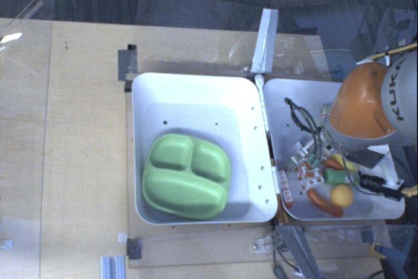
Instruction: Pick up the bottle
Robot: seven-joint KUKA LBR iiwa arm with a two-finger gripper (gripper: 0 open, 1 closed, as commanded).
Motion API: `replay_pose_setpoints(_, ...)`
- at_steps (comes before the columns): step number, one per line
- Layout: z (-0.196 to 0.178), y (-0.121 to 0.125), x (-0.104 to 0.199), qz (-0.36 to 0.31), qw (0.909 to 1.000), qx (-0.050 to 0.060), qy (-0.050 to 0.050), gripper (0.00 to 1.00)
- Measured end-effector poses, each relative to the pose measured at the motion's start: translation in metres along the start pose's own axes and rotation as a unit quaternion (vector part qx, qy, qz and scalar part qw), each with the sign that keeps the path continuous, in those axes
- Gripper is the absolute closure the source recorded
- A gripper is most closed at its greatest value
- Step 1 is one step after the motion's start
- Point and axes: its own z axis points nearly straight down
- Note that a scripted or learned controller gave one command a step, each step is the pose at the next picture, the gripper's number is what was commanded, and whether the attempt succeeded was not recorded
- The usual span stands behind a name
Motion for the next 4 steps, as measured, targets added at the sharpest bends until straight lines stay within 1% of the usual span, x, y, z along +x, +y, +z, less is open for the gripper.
replay_pose_setpoints(1, -0.001, -0.025, 0.022, 0.071, 0.9974, -0.003, -0.004, 0.00)
replay_pose_setpoints(2, -0.099, -0.060, -0.019, 0.304, 0.9525, 0.008, 0.005, 0.00)
replay_pose_setpoints(3, 0.002, -0.085, -0.046, 0.258, 0.9662, 0.004, 0.003, 0.00)
replay_pose_setpoints(4, -0.010, -0.081, -0.047, 0.255, 0.9668, 0.000, 0.001, 1.00)
